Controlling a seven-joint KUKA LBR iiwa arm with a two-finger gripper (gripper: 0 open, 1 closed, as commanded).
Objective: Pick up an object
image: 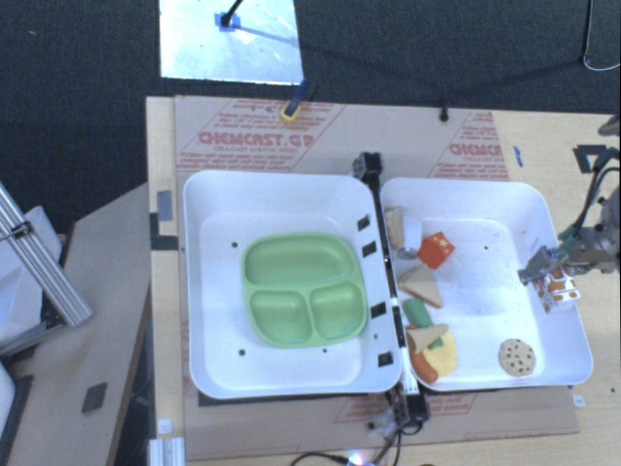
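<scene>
The right bin [482, 198] holds several toy foods. A red-orange block [437, 249] lies near its left wall, with a tan sandwich wedge [423, 285] just below it. Further down come a green piece [417, 312] and a yellow and orange piece [435, 353]. A chocolate-chip cookie [516, 357] lies alone at the front right. My gripper [550, 278] hangs over the bin's right side, above the cookie and well apart from the pile at the left. Something small, orange and white [562, 290], shows right at the gripper's tip; whether it is held is unclear.
The left bin [215, 250] bears a green divided plate [302, 289]. A black hinged divider [380, 270] runs between the bins. A tan piece [394, 227] leans by it. The middle of the right bin's floor [485, 280] is bare white.
</scene>
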